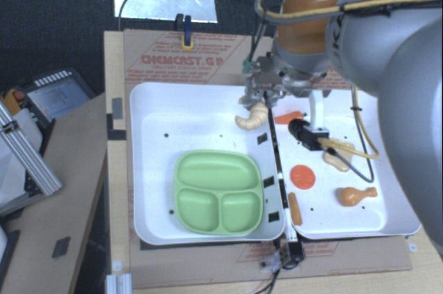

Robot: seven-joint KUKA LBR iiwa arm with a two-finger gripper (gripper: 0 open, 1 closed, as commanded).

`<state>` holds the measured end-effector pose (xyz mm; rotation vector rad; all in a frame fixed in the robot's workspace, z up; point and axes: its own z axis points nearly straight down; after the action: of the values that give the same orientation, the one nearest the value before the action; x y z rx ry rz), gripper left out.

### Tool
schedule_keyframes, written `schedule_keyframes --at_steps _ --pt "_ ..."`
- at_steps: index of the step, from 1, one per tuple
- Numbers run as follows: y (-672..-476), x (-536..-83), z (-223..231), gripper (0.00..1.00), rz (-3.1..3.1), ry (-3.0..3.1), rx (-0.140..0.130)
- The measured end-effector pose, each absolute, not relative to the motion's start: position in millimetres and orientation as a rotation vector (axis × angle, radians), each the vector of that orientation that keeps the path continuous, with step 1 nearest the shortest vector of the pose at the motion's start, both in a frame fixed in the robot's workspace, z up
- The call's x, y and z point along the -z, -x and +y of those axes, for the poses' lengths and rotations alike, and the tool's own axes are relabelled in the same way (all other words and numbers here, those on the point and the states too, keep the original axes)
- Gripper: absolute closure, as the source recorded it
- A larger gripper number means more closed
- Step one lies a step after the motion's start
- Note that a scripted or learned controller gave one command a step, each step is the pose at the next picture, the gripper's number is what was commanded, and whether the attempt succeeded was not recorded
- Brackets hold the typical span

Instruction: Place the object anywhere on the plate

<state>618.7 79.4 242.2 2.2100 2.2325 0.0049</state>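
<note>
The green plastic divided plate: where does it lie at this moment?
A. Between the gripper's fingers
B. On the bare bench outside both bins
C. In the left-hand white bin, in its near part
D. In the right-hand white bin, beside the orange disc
C. The green plastic divided plate rests flat on the floor of the left-hand white bin, towards its near edge, while the orange disc lies in the right-hand white bin.
</note>
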Motion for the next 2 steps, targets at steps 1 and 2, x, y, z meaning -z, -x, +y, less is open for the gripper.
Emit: schedule_keyframes --at_steps 1,2 --pt "-613.4 -223.9 140.0 1.0 2.234 -2.212 -0.002" --pt "-615.7 -214.7 132.6 1.0 2.223 -2.219 0.001"
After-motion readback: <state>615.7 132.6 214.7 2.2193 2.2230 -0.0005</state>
